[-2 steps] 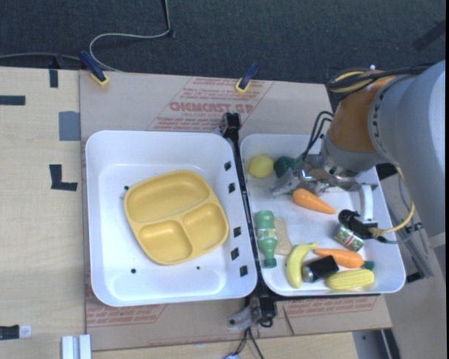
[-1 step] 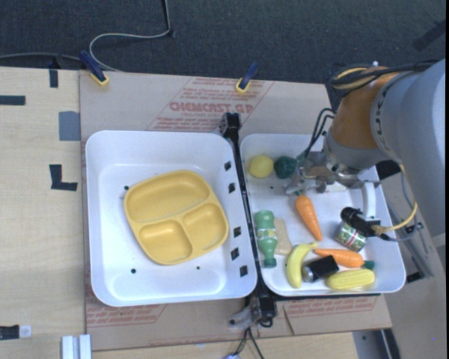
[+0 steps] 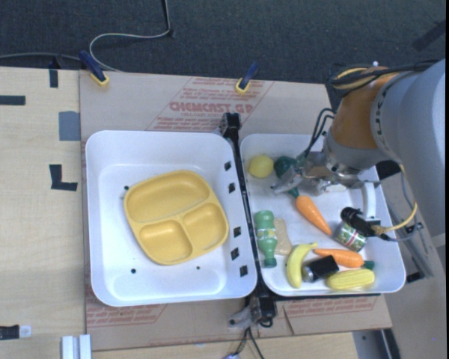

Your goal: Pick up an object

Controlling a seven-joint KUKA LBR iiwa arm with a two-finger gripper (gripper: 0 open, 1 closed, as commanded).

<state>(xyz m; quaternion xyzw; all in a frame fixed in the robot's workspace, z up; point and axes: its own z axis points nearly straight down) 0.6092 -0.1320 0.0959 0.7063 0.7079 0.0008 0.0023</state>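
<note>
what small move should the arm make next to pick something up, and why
Probably lower the tool a little and close on the nearest piece. It sits low in the right bin, close to the yellow ball, with the upper carrot just below it. Whether it holds anything yet can't be told.

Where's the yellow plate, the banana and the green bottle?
yellow plate [image 3: 176, 217]: camera view, on its middle, left bin.
banana [image 3: 296, 262]: camera view, on its curved body, right bin.
green bottle [image 3: 266, 236]: camera view, on its body, right bin.

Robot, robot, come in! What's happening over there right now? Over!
Gripper low in the right bin, near the yellow ball. Nothing seen held. Carrot and green bottle close by, bin crowded.
</note>
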